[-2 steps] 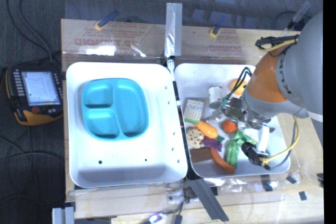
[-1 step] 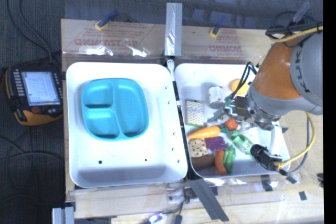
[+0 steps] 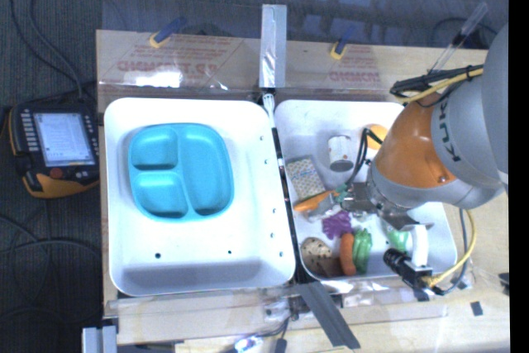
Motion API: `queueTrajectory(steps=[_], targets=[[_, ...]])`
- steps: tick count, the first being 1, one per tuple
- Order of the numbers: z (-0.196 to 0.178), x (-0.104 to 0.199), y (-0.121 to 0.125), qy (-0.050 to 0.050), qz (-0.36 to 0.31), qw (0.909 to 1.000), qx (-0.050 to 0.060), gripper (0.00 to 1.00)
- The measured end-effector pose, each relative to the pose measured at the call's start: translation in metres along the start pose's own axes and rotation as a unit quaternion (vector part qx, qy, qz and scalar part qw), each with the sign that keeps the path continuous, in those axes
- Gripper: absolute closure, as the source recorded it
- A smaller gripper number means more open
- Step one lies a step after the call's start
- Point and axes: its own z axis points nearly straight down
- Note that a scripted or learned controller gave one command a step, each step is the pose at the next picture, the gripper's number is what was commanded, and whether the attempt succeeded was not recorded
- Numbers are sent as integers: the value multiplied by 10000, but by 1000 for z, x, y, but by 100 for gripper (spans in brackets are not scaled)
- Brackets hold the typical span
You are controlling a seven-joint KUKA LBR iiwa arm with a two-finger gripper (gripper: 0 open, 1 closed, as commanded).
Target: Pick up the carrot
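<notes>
Down in the right bin (image 3: 446,237), the carrot (image 3: 312,200) is seen lying beside the purple toy (image 3: 336,222), and the gripper (image 3: 361,198), grip state can't be told, would be best lowered straight over its middle.

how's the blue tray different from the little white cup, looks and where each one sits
The blue tray is bright turquoise, broad, flat and split into three compartments; the white cup is small, round and plain. The tray lies in the left bin with nothing around it, while the cup stands in the right bin, near a patterned sponge and the arm's orange wrist. Both rest on white bin floors.
</notes>
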Motion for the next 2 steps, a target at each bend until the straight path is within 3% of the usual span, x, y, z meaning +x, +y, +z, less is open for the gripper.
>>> queueTrajectory(steps=[1, 2], targets=[[1, -1, 32, 2, -2288, 9735, 32, 0], [-92, 44, 21, 41, -2279, 9736, 85, 0]])
